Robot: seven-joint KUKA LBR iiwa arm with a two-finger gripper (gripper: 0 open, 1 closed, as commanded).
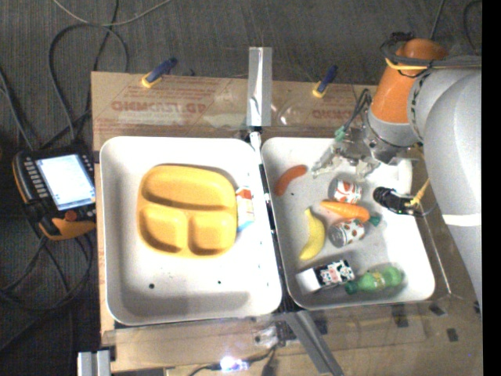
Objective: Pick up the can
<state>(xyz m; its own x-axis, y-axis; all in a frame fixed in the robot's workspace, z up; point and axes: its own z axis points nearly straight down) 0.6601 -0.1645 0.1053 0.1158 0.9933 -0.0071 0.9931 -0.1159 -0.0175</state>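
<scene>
From where I sit at the remote station, nearest the camera in the right bin (pixel 427 276) there's a green bottle (pixel 376 280) lying on its side next to a small black-and-white carton (pixel 333 274), then a banana (pixel 313 237), then the can (pixel 347 231), tipped over on its side with a carrot (pixel 346 209) resting just past it, pretty much touching. There's a second can-ish thing (pixel 347 189) a bit further back, right under the tool (pixel 344 161), and I honestly can't say which one the program is going for. A red sausage-shaped piece (pixel 290 177) sits off toward the divider. The left bin (pixel 117 288) just has the yellow tray (pixel 188 208) in it. I'd call this the approach step: the tool hangs over the far part of the right bin with nothing between its fingers (pixel 325 163), which look spread apart. The tipped can lies nearer to me than the tool, close but not under it. Next move, I reckon, needs a shift toward me and a drop without shoving the carrot onto it.
</scene>
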